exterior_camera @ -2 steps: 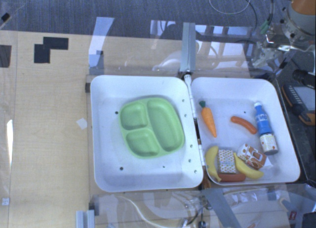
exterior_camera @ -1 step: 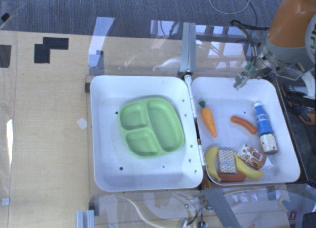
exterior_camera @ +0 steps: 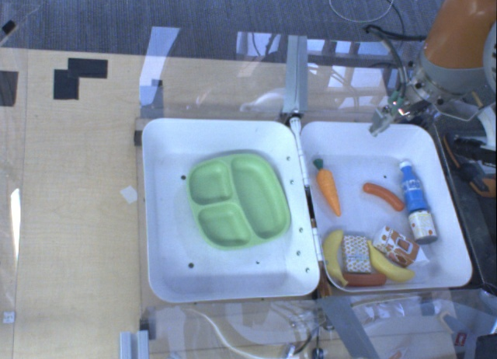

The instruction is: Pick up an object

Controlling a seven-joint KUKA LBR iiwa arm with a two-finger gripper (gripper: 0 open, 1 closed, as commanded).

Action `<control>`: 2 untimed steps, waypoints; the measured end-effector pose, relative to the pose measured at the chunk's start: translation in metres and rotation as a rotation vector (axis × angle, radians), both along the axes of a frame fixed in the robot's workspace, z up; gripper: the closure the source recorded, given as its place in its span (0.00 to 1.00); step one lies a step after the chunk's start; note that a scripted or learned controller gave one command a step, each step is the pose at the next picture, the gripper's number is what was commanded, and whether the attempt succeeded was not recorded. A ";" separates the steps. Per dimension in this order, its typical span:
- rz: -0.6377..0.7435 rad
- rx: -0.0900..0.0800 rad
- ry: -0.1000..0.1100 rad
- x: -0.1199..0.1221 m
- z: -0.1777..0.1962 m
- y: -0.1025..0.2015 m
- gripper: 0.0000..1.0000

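My arm [exterior_camera: 458,35] at the bench: a broad orange band [exterior_camera: 464,12], rounded and glossy, caps a pale grey collar just beneath it. Below that sits a cluster of grey and silver metal wrist parts [exterior_camera: 411,97], small and angular, with a tiny green and red light among them. Thin black cables [exterior_camera: 388,43] run along the wrist, and a slim pale cable [exterior_camera: 365,0] loops out behind it

We see a divided plate [exterior_camera: 237,200] in the left bin [exterior_camera: 163,272], with the right bin's [exterior_camera: 446,217] bottle [exterior_camera: 415,200] at three o'clock and bananas [exterior_camera: 365,260] at six.
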State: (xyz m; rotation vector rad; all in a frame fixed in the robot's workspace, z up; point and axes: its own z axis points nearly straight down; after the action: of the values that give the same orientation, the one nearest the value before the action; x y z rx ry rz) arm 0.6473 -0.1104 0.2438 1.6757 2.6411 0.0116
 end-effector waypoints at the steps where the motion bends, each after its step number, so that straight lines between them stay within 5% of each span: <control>1: 0.002 -0.001 -0.009 0.002 0.013 0.001 1.00; 2: 0.004 -0.001 -0.017 0.004 0.026 0.002 1.00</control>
State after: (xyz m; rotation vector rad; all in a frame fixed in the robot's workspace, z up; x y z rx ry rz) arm 0.6513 -0.1085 0.2699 1.6623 2.6313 0.0242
